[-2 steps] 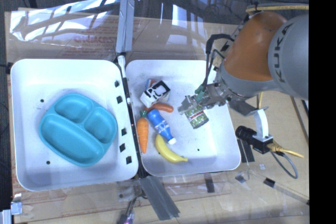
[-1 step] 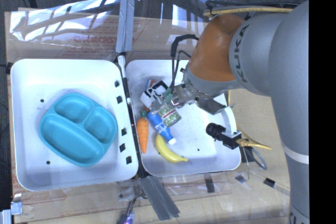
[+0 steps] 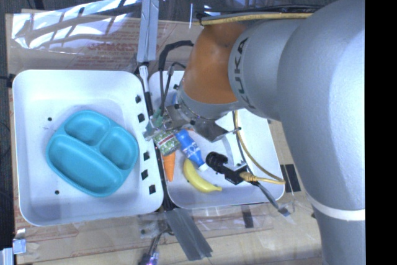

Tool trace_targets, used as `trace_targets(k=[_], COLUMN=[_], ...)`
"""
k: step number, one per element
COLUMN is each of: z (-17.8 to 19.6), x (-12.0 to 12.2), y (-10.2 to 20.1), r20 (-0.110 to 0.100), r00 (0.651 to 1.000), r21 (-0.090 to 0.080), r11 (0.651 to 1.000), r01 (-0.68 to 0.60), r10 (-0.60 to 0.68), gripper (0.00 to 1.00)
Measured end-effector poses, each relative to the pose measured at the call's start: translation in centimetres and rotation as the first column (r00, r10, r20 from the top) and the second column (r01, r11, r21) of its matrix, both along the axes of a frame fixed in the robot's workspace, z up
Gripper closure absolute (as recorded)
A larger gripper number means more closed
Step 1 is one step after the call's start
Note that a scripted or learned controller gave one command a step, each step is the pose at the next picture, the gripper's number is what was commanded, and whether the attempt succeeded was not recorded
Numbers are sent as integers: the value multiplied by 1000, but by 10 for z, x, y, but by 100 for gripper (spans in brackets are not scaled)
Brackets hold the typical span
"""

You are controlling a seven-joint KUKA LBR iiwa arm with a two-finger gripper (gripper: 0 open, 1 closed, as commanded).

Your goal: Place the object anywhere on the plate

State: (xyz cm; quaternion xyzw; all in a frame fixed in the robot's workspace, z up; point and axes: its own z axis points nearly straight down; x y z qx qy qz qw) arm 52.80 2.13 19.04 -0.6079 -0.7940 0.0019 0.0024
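Three loose items lay in the right bin (image 3: 260, 192) under the arm (image 3: 298, 71): an orange carrot (image 3: 169, 166) against the bin's left wall, a yellow banana (image 3: 198, 179) near the front, and a blue-and-white tube (image 3: 189, 146) between and above them. Gripper (image 3: 162, 133) was low over the carrot's upper end, near a small patterned packet (image 3: 166, 142); wrist hid the fingers, so grasp could not be judged. Blue divided plate (image 3: 93, 152) sat in the left bin (image 3: 37, 96), well apart from these items.
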Motion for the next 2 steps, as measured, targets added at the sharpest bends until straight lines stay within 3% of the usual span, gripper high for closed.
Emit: trace_targets(k=[1, 2], z=[-23, -23], x=[7, 7], y=[99, 99], r20=[1, 1], r00=[998, 998], r21=[-2, -2], r11=[998, 998], r01=[-71, -70], r10=[71, 70], gripper=[100, 0])
